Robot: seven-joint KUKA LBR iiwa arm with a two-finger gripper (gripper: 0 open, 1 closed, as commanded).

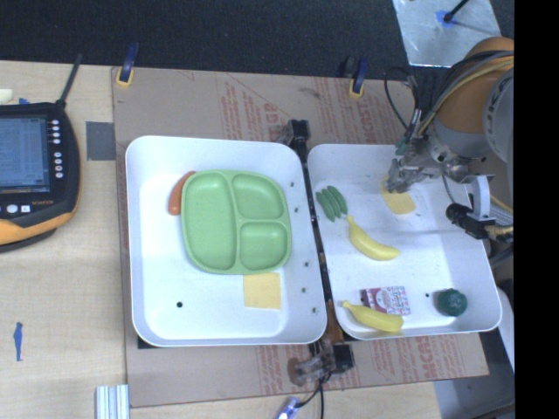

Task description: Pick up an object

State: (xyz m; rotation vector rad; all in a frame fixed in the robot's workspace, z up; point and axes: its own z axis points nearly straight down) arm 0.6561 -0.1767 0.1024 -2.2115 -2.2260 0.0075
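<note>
My gripper point(401, 184) hangs low over the far part of the right bin point(454, 260), right above a small pale yellow piece point(400, 203) that peeks out beneath it. Elsewhere in that bin lie a green pod-like toy point(332, 202), a yellow banana point(372, 243), a second banana point(376, 318) at the near edge, a small pink and white packet point(388, 299) and a dark green round thing point(451, 302). Whether the pale yellow piece sits between the fingers is hidden by the gripper body.
The left bin point(157, 312) holds a green divided plate point(235, 221), an orange-red piece point(177, 195) tucked at its left edge and a yellow square slice point(263, 291). A handheld control pendant point(31, 173) lies on the bench at far left.
</note>
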